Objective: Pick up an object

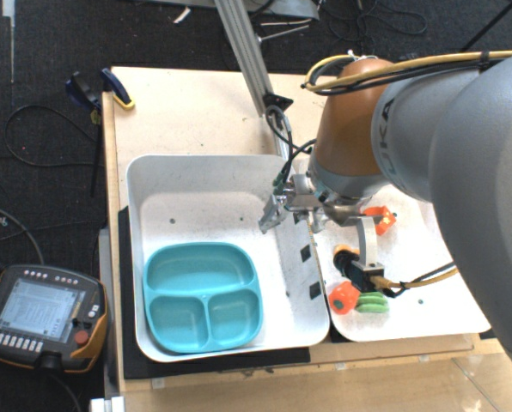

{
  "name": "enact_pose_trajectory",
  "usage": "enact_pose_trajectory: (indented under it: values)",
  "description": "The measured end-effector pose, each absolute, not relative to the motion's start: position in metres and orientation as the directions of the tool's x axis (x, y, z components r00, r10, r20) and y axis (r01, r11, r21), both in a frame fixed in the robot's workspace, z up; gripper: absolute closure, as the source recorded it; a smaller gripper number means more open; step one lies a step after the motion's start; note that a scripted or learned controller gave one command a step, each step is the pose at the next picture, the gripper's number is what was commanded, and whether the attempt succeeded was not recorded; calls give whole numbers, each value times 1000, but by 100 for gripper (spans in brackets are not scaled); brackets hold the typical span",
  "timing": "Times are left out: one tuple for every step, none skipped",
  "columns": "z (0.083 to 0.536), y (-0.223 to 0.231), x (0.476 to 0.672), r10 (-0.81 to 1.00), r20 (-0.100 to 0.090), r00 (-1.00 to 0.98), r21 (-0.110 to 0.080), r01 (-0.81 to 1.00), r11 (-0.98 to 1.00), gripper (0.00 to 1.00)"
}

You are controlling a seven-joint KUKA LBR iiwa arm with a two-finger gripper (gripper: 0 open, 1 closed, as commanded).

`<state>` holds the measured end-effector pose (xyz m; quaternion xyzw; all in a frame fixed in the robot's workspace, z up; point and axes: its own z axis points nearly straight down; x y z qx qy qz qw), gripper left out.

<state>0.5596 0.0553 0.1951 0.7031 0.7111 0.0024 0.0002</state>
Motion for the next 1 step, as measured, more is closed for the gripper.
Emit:
enact_pose_trajectory:
  values:
    - [195, 69, 651, 1000, 0, -6, 5, 1000, 6, 0]
